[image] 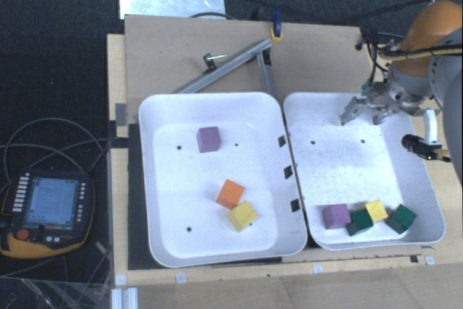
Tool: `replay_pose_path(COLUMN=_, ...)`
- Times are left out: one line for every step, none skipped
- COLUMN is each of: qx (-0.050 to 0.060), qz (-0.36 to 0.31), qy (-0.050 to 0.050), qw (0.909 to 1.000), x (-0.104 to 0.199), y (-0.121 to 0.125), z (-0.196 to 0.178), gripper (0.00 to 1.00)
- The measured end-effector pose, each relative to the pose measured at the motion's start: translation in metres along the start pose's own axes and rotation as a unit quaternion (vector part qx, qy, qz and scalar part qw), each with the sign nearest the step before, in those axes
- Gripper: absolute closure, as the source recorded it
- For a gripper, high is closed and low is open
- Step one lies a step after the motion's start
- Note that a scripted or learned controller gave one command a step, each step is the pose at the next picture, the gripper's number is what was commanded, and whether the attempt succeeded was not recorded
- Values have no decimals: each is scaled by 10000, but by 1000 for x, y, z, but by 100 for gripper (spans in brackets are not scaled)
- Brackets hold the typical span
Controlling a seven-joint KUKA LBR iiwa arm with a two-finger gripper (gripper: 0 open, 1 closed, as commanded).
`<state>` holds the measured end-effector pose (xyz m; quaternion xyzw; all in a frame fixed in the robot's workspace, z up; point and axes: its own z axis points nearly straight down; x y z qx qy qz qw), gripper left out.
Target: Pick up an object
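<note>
four blocks lie along the near wall of the right bin (427, 188): a purple block (336, 215), a dark green block (359, 221), a small yellow block (376, 210) and a second green block (401, 218). they are bunched, several touching or nearly so, and pressed toward the rim; judged a difficult cluster, since fingers would have little room between neighbours and wall.

left bin (155, 155) carries three more candidates. an orange block (230, 193) and a yellow block (242, 216) sit corner to corner near the middle front; a purple block (208, 139) stands alone toward the far side, well apart from everything, and is judged the easiest pick there.

hand (367, 111) is over the far part of the right bin, its fingers spread and pointing down, nothing between them. it hangs above bare bin floor, well apart from the near-wall cluster, so no grasp is in progress. the arm (430, 47) enters from the right, orange band uppermost, a posture consistent with a hover before choosing a target.

task judged not begun: no object is lifted. any block would satisfy it. chief risk is a descent onto the cluster nudging blocks aside rather than closing on one.

table (311, 47) beyond the bins bears a metal bar (224, 67); a control pendant (47, 210) lies on the floor at left.
</note>
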<state>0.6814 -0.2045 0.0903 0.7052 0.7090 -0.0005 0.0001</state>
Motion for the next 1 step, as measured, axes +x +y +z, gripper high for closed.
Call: replay_pose_path(qx=-26, qz=-16, qy=-13, qw=10000, x=-1, y=2, z=-14, gripper=100)
